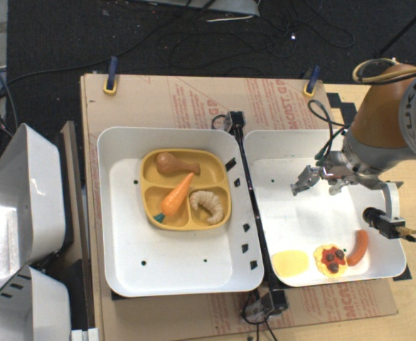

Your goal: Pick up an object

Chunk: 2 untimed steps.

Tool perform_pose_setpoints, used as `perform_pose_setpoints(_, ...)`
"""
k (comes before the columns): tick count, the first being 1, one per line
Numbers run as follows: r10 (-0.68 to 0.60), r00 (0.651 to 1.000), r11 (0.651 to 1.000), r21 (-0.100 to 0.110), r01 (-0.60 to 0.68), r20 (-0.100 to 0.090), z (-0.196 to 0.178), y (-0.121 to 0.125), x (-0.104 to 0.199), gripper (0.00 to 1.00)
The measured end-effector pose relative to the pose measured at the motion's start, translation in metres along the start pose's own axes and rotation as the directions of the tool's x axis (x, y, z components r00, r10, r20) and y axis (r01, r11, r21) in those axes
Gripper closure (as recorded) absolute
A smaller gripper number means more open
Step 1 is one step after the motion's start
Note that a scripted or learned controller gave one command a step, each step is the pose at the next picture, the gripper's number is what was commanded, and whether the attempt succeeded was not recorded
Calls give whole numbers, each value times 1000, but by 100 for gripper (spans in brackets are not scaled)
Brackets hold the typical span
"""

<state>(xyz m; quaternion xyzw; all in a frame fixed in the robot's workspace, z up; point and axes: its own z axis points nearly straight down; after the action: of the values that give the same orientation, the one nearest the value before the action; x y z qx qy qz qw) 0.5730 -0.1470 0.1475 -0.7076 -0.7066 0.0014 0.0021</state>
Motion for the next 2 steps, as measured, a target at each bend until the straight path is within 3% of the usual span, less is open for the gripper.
perform_pose_setpoints(1,0,1000,1000,-1,0,0,54,0,1,0)
perform_pose_setpoints(2,1,1000,1000,-6,-1,2,40,1,0,100)
